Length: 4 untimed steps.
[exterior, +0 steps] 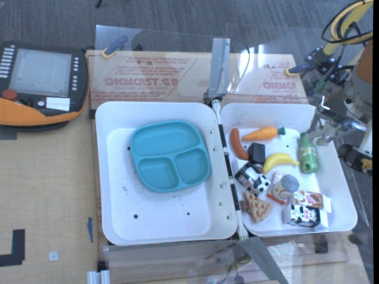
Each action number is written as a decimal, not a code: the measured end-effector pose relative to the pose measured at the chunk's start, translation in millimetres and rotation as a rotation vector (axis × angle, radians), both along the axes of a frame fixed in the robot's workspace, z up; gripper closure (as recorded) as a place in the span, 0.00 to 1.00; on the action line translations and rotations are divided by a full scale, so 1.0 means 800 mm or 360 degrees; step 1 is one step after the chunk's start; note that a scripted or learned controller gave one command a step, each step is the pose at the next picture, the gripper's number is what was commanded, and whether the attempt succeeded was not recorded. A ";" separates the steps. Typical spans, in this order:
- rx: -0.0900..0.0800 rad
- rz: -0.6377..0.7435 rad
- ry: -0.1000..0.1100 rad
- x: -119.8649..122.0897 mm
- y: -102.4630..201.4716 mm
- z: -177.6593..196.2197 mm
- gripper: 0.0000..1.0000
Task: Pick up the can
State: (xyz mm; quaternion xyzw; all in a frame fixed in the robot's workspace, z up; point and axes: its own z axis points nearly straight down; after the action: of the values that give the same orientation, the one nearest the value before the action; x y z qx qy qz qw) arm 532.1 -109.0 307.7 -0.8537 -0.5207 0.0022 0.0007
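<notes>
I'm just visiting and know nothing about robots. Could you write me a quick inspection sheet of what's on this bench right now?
Surface: two white bins side by side; the left bin carries a teal divided plate.
Job's things: the can lies in the right bin, below the banana.
Clutter: carrot, sausage, green bottle, pizza slice, two cow-print cartons.
End effector: at the right bin's far right edge, beside the green bottle; open or shut cannot be told.
Cables: yellow cables loop above the arm.
Surroundings: control pendant left of the bins.

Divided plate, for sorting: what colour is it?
Teal, clearest in the camera view: plate.
</notes>
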 end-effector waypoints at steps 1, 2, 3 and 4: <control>0.0004 0.0104 0.0006 -0.067 0.044 -0.072 1.00; 0.0002 0.0194 -0.0001 -0.024 -0.001 -0.020 1.00; 0.0004 0.0156 0.0007 -0.060 0.058 -0.081 1.00; 0.0004 0.0152 0.0013 -0.060 0.057 -0.071 1.00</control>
State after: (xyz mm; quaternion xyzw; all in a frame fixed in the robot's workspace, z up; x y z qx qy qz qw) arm 484.1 -63.3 251.2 -0.8280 -0.5607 0.0051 0.0037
